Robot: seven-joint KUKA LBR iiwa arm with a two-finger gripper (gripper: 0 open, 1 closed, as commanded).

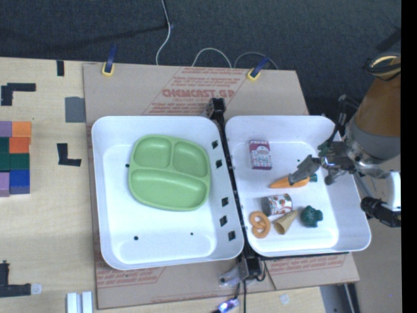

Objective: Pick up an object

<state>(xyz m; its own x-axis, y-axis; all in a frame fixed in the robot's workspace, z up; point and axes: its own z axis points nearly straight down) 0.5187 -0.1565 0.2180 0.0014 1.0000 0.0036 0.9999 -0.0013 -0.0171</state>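
Note:
The right bin holds several small items: a red and white box, an orange carrot, a red and white can, a pretzel, a cone and a dark green toy. My gripper hangs over the right side of this bin, open. One finger slants down over the carrot's right end, and the other sits to its right. Nothing is between the fingers.
A green divided plate lies in the left bin. Black clips line the divider between the bins. Coloured blocks stand at the bench's far left. The arm's orange band rises at the right.

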